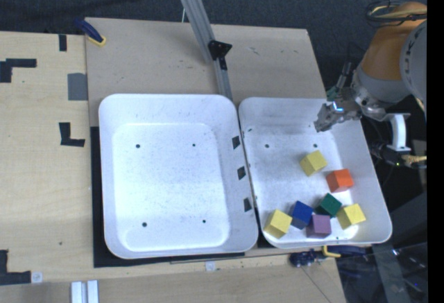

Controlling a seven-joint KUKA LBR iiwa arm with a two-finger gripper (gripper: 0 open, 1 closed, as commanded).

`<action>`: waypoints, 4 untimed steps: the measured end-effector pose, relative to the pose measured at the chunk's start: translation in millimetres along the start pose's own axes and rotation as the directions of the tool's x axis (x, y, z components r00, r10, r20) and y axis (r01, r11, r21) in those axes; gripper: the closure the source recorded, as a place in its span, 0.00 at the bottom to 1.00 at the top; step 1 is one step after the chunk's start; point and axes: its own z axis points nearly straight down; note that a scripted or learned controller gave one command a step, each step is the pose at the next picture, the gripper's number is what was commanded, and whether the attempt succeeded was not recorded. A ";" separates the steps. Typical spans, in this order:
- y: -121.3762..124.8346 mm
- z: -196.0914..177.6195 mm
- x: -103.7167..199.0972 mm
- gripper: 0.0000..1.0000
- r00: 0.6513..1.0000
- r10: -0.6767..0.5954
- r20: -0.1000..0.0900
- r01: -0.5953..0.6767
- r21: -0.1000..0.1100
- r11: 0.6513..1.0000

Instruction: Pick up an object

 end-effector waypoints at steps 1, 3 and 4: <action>10.2 -51.2 -4.8 1.00 1.000 0.000 0.001 0.000 -0.002 1.000; -2.7 -81.1 53.1 1.00 1.000 -0.004 -0.002 0.004 0.005 1.000; -14.4 -68.6 106.9 1.00 1.000 -0.005 -0.002 0.005 0.006 1.000</action>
